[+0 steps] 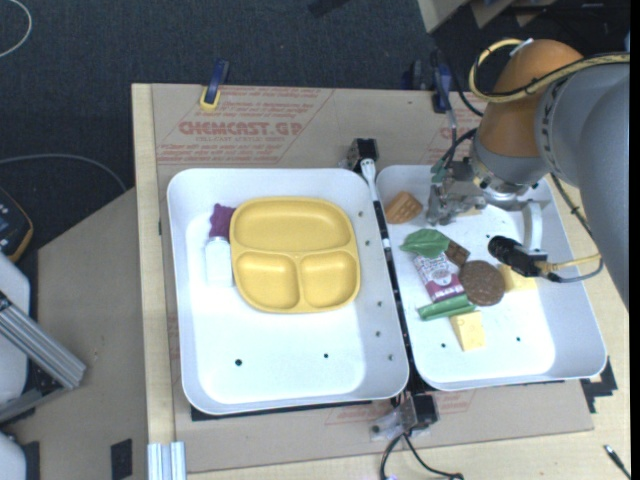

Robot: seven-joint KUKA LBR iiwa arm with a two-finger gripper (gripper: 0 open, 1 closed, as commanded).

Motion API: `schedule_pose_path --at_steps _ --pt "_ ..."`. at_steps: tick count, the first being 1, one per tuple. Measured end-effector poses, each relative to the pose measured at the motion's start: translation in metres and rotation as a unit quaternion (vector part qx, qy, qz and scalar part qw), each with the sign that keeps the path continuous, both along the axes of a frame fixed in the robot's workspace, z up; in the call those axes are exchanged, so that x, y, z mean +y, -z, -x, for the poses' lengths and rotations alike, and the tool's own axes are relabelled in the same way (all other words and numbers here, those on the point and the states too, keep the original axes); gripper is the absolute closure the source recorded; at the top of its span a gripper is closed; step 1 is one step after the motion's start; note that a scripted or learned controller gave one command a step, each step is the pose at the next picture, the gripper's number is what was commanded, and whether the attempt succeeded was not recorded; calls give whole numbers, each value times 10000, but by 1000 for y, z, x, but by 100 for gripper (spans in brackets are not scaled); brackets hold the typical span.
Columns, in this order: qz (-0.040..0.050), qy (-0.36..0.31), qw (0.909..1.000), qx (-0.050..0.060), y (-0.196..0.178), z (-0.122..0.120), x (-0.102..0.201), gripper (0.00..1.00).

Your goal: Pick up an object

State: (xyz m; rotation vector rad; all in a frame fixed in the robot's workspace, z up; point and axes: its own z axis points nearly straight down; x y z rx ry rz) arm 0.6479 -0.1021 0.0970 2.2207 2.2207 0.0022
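Note:
My gripper (446,206) hangs low over the back of the right bin (560,353), just right of a tan bread-like piece (404,207) and just behind a green leaf (428,240). I see nothing held in it. In front of the leaf lie a pink-and-red packet (438,276), a small dark brown piece (458,254) and a round brown cookie (484,282). Closer to the front are a green bean pod (445,309) and a yellow block (468,330). A pale yellow piece (521,279) peeks out right of the cookie.
The left bin (280,368) holds a yellow divided plate (295,252), with a purple item (221,217) and a white bottle (217,262) at its left side. The arm's grey body and orange band (530,88) fill the space behind and right of the right bin.

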Motion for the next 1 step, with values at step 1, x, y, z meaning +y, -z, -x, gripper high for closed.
schedule_pose_path --at_steps 1 --pt "9 -9 10000 -28 -48 -2 9 100"
